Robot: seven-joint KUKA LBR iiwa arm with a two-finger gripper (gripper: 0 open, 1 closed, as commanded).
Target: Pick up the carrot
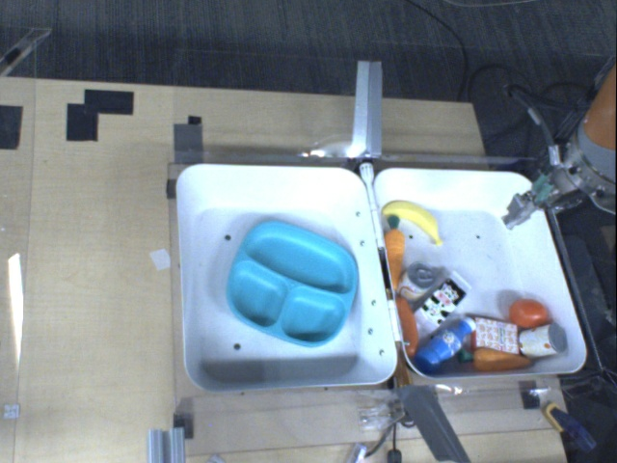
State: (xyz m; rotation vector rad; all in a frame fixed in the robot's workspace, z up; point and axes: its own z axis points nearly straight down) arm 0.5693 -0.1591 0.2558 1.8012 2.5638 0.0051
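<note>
A long orange carrot (395, 256) with a green top lies along the left wall of the right bin (482, 244), just below a yellow banana (413, 217). A second orange carrot-like piece (501, 360) lies at that bin's front edge. My gripper (522, 207) hangs over the bin's back right corner, well to the right of the carrot and apart from every object. Nothing shows in its grasp.
The right bin also holds a blue bottle (442, 346), a small printed box (496, 335), a black-and-white pack (440, 299), a grey piece (420, 278) and a round orange-red fruit (528, 312). A blue divided plate (291, 281) sits in the left bin (207, 249).
</note>
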